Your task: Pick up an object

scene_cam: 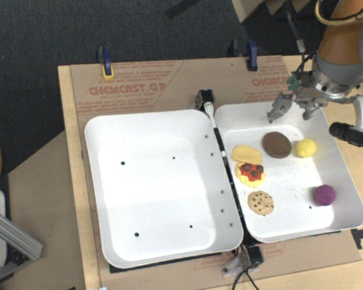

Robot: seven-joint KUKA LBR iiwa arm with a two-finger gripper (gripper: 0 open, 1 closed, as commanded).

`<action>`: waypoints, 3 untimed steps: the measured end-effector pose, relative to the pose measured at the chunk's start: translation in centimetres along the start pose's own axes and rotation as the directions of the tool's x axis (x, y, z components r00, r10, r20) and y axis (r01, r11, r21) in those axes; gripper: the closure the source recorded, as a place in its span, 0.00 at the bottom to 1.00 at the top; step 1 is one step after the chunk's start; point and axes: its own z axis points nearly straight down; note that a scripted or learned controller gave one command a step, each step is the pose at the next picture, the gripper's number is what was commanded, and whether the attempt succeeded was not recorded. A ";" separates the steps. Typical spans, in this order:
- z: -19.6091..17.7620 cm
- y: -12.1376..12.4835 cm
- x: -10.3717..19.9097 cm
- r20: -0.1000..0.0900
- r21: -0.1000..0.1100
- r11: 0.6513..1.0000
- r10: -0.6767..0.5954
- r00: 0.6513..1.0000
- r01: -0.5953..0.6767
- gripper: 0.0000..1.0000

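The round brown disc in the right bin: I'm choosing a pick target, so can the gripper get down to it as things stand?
Probably yes. The round brown disc lies flat with bare bin floor around it, just below the gripper, which hovers with open fingers and nothing between them.

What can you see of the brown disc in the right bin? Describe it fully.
The brown disc is a round, flat, dark chocolate-coloured piece with a smooth matte top, like a toy food item. It lies flat on the floor of the right bin, toward the far side. The yellow piece lies close on its left and the yellow ball on its right; whether either touches it is unclear. The gripper is above and beyond it, not touching.
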 end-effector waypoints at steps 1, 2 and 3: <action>11.6 -4.2 0.0 -0.003 0.011 1.000 0.003 1.000 -0.003 0.00; 11.0 -8.6 1.7 -0.003 0.006 1.000 0.002 1.000 -0.002 0.00; 10.8 -0.1 -5.5 0.006 -0.009 1.000 0.000 1.000 0.000 0.00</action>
